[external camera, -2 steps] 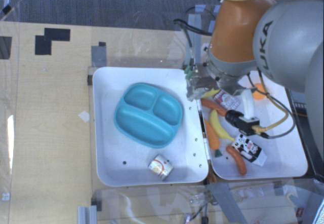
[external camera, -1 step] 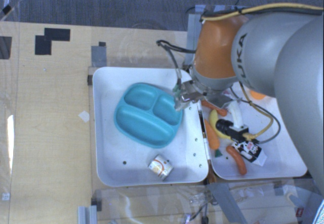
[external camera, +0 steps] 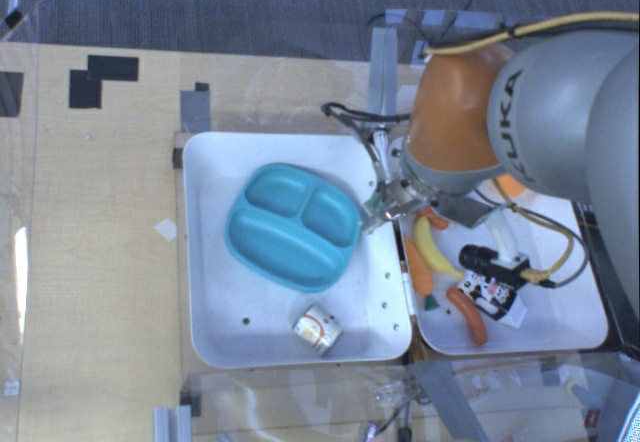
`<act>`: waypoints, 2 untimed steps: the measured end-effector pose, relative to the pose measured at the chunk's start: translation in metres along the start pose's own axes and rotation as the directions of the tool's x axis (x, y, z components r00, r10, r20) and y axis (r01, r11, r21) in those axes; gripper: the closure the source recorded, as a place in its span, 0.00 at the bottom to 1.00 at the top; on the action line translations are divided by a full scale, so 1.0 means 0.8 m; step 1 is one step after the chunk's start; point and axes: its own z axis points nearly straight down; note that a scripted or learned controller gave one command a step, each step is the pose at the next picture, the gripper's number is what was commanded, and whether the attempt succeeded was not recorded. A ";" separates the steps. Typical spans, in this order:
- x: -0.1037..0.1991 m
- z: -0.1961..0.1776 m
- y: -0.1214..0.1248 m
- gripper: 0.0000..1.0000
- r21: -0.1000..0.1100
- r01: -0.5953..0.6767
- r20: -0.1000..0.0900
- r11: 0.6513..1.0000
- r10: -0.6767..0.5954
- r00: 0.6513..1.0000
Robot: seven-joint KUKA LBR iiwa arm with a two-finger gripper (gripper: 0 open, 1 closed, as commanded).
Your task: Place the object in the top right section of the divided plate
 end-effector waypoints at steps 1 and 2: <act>0.009 -0.001 0.054 1.00 -0.002 0.236 0.001 0.972 -0.236 0.972; 0.009 -0.001 0.054 0.00 -0.002 0.236 0.001 0.972 -0.236 0.972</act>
